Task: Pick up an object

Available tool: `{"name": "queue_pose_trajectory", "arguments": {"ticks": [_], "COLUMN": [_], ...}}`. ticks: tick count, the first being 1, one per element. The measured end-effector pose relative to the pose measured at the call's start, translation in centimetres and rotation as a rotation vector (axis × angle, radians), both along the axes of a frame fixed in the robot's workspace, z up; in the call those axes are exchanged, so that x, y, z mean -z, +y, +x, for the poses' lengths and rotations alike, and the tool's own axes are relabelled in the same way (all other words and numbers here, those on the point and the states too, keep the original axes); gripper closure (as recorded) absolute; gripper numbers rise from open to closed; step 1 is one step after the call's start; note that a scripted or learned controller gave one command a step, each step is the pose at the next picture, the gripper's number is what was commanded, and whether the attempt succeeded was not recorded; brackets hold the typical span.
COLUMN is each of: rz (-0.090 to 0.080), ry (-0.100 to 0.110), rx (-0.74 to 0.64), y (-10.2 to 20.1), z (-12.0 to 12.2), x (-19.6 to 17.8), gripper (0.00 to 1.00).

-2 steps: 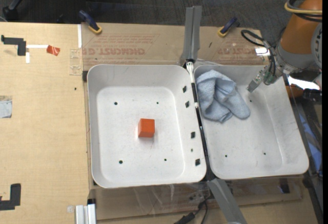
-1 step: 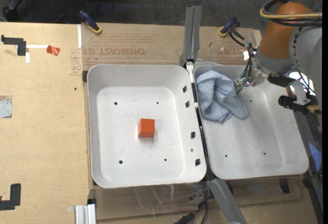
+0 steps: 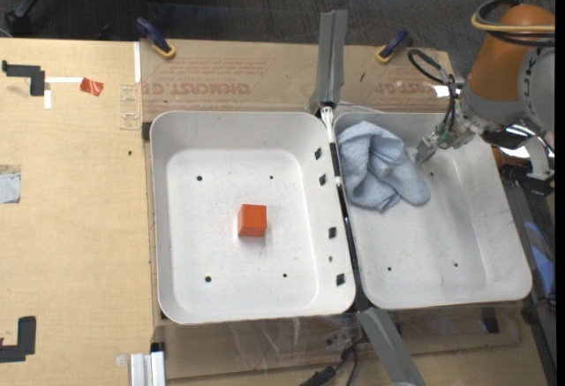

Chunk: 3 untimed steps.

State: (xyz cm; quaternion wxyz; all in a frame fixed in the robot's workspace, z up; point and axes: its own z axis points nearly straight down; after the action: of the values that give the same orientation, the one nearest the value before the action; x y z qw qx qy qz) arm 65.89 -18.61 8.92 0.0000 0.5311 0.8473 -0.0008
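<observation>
Just fingers [image 3: 430,148] beside crumpled cloth [image 3: 381,166]

A single fixed camera hangs above the desk [image 3: 71,199] and looks down on it at a slant, the far edge of the scene at the top of the frame, where dark floor shows. It stands far enough back to take in both white bins whole: the left bin [image 3: 177,287] sits near the centre, the right bin [image 3: 494,278] toward the right side. The arm [image 3: 508,49] comes in from the right edge, at the upper corner of the frame.
</observation>
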Motion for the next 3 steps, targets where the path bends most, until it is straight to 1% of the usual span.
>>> {"name": "queue_pose_trajectory", "arguments": {"ticks": [1,2,3], "rz": [0.001,0.003,0.001], "ry": [-0.002,-0.001,-0.002], "rx": [-0.281,-0.612,-0.567], "y": [-0.1,1.5,-3.7], "z": [-0.1,-0.8,-1.7], "x": [-3.1,0.0,-0.1], "gripper": [1.0,1.0,1.0]}}
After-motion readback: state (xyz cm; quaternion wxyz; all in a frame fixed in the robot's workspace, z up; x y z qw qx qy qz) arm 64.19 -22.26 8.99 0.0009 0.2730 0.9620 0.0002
